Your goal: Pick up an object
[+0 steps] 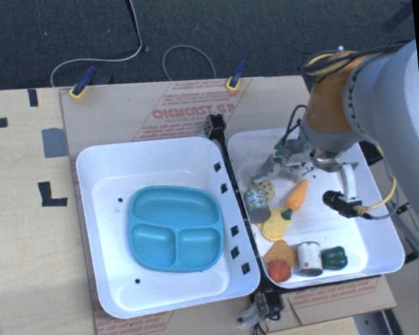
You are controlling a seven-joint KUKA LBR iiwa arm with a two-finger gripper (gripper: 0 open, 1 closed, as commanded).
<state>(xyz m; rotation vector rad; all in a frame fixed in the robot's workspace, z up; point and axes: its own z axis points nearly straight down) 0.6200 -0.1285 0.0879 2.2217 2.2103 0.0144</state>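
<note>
Looking down at the bench from my feed, the arm (352, 103) comes in from the right and hangs over the far part of the right bin (386, 252). The gripper (283, 164) sits low there, near the divider between the two bins, and honestly I can't tell how it's set from this angle, too much metal and cable in the way. Nothing is visibly clamped in it.

The pickable stuff is all in the right bin. A toy carrot (296, 195) lies tilted just beside the gripper, toward the near side. A small grey-green can (257, 201) sits by the divider, with a yellow piece (275, 227) right next to it. Along the near edge there's a red tomato (279, 271) touching an orange-brown lump (279, 252), then a white-and-silver can (309, 257) on its side and a dark green pepper (334, 258) just beside it.

The left bin (94, 168) holds a blue divided plate (175, 228) in its middle.
</note>
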